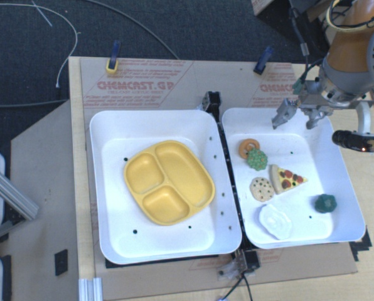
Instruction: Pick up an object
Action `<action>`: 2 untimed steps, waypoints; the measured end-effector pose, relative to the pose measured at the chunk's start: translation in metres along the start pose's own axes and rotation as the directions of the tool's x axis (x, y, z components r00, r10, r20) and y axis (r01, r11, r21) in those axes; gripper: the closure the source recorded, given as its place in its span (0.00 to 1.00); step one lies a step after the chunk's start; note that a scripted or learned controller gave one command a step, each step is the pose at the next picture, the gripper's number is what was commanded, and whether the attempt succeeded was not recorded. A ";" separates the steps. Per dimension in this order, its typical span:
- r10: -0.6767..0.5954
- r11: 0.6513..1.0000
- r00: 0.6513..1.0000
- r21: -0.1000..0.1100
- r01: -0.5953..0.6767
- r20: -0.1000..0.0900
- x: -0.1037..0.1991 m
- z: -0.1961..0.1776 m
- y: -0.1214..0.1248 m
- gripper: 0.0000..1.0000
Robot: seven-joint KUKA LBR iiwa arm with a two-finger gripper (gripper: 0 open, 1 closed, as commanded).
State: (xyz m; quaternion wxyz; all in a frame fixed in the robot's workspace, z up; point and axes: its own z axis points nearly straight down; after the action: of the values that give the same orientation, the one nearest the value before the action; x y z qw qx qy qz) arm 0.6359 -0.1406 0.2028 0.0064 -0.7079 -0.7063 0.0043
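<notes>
Gripper [298, 113] above right bin's [344, 168] far edge — 2 fingers spread apart, nothing between them. Right bin holds donut [249, 148], broccoli [257, 160], cookie [261, 189], pizza slice [287, 179], green piece [325, 203] — near right edge. Yellow tray [169, 182] in left bin [105, 168].

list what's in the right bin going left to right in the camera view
donut → cookie → pizza slice → dark green piece. The broccoli and the white piece overlap those in left-right position, so they are left out.
</notes>
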 end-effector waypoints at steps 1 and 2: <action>-0.003 1.000 1.000 -0.014 0.003 0.002 0.000 -0.008 0.003 0.00; -0.004 1.000 1.000 -0.009 0.004 0.001 0.006 0.035 0.001 0.00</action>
State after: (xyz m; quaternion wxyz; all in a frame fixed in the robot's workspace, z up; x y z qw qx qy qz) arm 0.6365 -0.1344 0.1674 0.0028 -0.7067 -0.7076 0.0016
